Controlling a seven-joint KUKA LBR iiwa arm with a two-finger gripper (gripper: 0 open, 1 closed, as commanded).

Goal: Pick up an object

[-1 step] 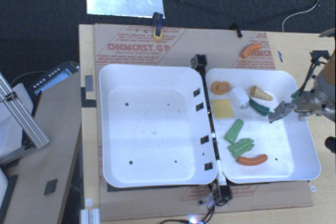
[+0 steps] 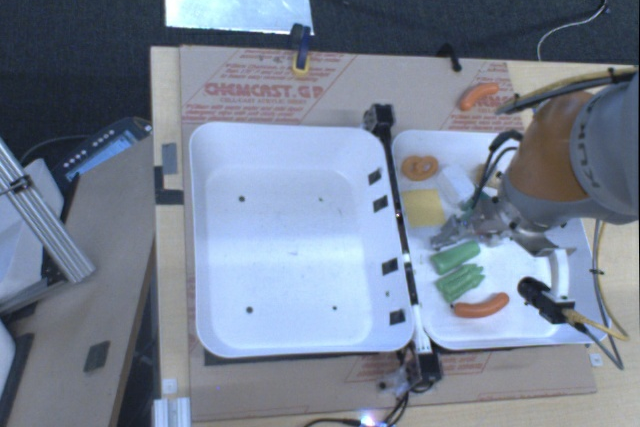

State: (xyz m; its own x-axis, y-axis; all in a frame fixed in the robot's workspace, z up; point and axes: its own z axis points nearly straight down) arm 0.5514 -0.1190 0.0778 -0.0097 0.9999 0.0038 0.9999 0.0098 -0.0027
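Note:
The right bin (image 2: 570, 330) holds an orange pretzel-shaped ring (image 2: 420, 167), a yellow square slice (image 2: 423, 207), two green pieces (image 2: 456, 257) (image 2: 460, 283) and an orange-red sausage (image 2: 480, 306). A small clear object (image 2: 456, 183) lies near the ring. My gripper (image 2: 456, 233) reaches in from the right and sits low in the bin. It is just above the upper green piece and right of the yellow slice. The grey arm with its orange band (image 2: 550, 155) covers the bin's right half.
The left bin (image 2: 210, 215) lies beside the right one, with black clips (image 2: 385, 205) along the shared rim. A second sausage (image 2: 479, 96) rests on the cardboard beyond the right bin. Cables (image 2: 600, 315) trail at the right edge.

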